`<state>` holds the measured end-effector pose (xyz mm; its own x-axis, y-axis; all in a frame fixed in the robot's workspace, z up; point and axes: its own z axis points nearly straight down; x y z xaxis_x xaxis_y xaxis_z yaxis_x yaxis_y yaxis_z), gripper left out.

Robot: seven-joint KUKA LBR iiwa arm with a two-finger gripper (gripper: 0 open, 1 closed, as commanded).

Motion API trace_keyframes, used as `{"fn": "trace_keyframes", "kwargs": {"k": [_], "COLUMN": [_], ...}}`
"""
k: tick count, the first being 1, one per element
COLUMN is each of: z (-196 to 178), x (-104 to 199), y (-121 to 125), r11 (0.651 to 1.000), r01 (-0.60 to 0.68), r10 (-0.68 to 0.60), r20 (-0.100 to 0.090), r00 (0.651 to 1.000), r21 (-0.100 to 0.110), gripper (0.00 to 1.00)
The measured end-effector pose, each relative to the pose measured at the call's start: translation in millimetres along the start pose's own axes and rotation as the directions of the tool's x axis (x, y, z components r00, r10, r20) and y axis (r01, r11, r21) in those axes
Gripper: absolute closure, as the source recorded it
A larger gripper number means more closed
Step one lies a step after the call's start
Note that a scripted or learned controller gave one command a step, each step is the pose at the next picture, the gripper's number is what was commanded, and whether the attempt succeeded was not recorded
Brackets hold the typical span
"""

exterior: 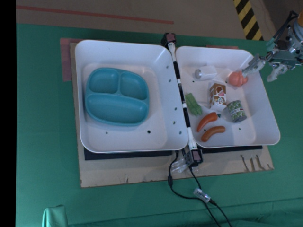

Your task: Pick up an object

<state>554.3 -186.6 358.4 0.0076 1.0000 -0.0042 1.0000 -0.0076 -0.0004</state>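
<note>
The right bin point(262, 126) holds several small items: a salmon-pink toy point(237, 78) at its far right, a white bottle point(204, 73), a small carton point(218, 95), a green-labelled can point(236, 111), a green vegetable point(193, 104), a red sausage point(207, 121) and an orange sausage point(213, 133). My gripper point(262, 71) hangs over the bin's far right corner, open. One finger point(252, 67) reaches close to the pink toy's right side; the other finger point(274, 74) stands apart past the bin's rim. Nothing sits between the fingers.
The left bin point(94, 141) carries a blue divided plate point(117, 96). A hinge strip point(181, 96) runs between the bins. Cables point(199, 193) trail off the front of the cardboard base. Yellow-black floor tape point(245, 8) lies at the back right.
</note>
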Motion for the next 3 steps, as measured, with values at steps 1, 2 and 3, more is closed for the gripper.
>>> {"fn": "trace_keyframes", "kwargs": {"k": [1,2,3], "z": [140,150,145], "x": [17,1,0], "y": [-2,57,106], "r11": [0.999,0.999,0.999], "r01": [-0.002,0.005,0.001], "r10": [0.002,-0.005,-0.001], "r20": [0.008,0.003,0.009], "r00": [1.000,1.000,1.000], "r21": [-0.043,-0.045,-0.034], "gripper": [0.00,0.00,0.00]}}
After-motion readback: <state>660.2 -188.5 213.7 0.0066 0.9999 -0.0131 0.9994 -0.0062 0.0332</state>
